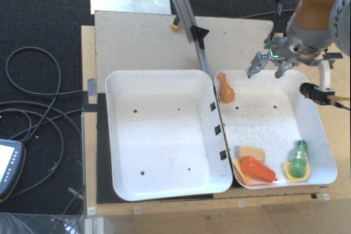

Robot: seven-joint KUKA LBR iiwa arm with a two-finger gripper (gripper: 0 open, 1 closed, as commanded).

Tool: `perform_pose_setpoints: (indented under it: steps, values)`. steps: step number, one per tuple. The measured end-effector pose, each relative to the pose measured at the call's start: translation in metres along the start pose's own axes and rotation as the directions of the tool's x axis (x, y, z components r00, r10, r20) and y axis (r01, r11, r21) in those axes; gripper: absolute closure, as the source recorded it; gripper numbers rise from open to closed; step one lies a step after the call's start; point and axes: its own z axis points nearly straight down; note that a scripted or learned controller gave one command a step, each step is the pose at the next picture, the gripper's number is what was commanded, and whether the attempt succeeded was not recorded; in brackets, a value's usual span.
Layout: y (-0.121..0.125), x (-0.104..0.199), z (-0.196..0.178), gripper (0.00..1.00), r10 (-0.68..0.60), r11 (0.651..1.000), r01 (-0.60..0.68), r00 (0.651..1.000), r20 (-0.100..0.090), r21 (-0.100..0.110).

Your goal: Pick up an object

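My gripper (269, 68) hangs over the far rim of the right bin (315, 118), its two grey fingers spread open with nothing between them. An orange-brown drumstick-shaped toy (225, 90) lies at the bin's far left corner, left of the gripper. Along the near edge lie a red-orange carrot-like piece (258, 169) on a tan slice (252, 153). A green bottle (299, 158) rests on a yellow ring (296, 172) at the near right corner.
The left bin (162, 134) sits beside the right one, sharing a divider with black clips (218, 130). A grey slanted pole (184, 3) crosses the bench at the back. Cables (33, 101) and a tablet (8, 164) lie on the floor at left.
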Motion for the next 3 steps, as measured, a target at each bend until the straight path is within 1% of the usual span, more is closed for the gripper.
perform_pose_setpoints:
  steps: [1, 2, 3]
  values:
    - [-0.003, 0.006, 0.047, 0.00, 0.000, 1.000, 0.000, 1.000, 0.000, 0.004]
    - [-0.003, 0.006, 0.110, 0.00, 0.004, 1.000, -0.004, 1.000, 0.000, 0.006]
    - [-0.003, 0.007, 0.155, 0.00, 0.004, 1.000, -0.004, 1.000, 0.000, 0.004]
